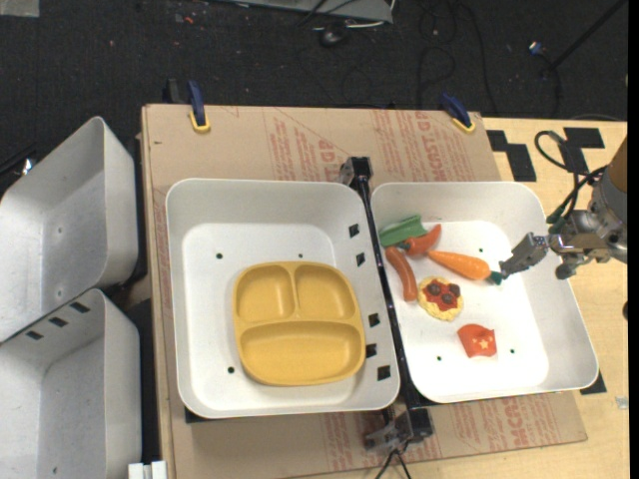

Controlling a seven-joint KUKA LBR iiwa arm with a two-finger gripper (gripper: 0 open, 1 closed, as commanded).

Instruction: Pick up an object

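Camera view. Nearest the lens: the right bin's (519, 372) front rim and the left bin (200, 367), which holds a yellow divided tray (298, 322). Gripper (519, 257) reaches in over the right bin's far side; whether it is wide or narrow cannot be told, and nothing shows between its tips. Just beside its tip lies a toy carrot (461, 263), green end toward the gripper. Beyond the carrot: red sausage (404, 270), red chili with green leaf (407, 234). Below the carrot, a small pizza piece (441, 298); nearer the front, a red block (478, 340). Tabletop (270, 148) is brown cardboard.
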